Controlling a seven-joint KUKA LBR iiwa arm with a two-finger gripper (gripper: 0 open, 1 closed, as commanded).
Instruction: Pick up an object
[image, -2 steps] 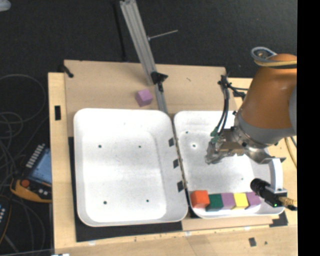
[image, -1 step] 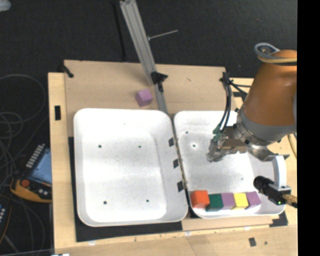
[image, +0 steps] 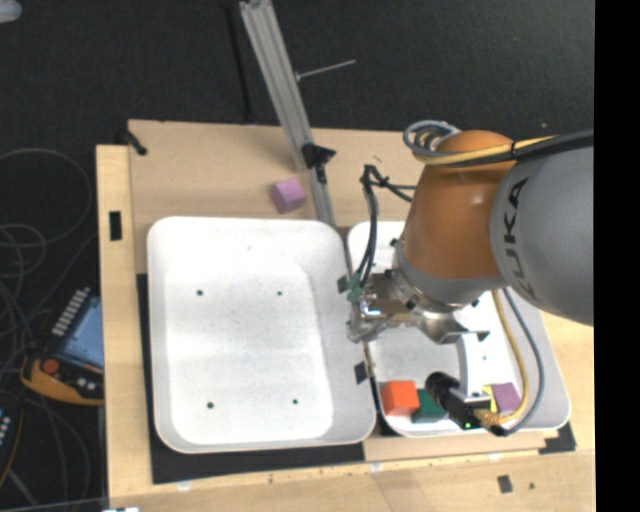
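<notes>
- Camera view: three small blocks in the right bin (image: 400, 350), all along its wall toward the desk's (image: 200, 170) near edge.
- Orange block (image: 401, 396) in the bin corner nearest the left bin (image: 240, 320), with the green block (image: 430, 406) touching or just beside it. Purple block (image: 505, 397) apart from both, toward the desk's right edge.
- Any of the three fit for the pick; orange block the plainest target, least covered from above.
- Judged light and stiff, probably foam or wood, with flat matte faces. Little risk of crushing, some risk of tipping or skidding if pinched off-centre.
- Best taken across two opposite flat faces, low and centred. Tight on the sides facing the bin wall and the green block, so a grip across the freer pair of faces seems wiser.
- Lilac cube (image: 289, 195) alone on the bare desk toward the far edge, outside both bins and well apart from the arm (image: 550, 250).
- Arm reaching in from the desk's right edge, orange band (image: 455, 220) over the right bin, wrist turned downward above the bin's middle, farther from the near edge than the blocks.
- Jaws hidden beneath the wrist: cannot tell whether open or closed, and no block seen between them.
</notes>
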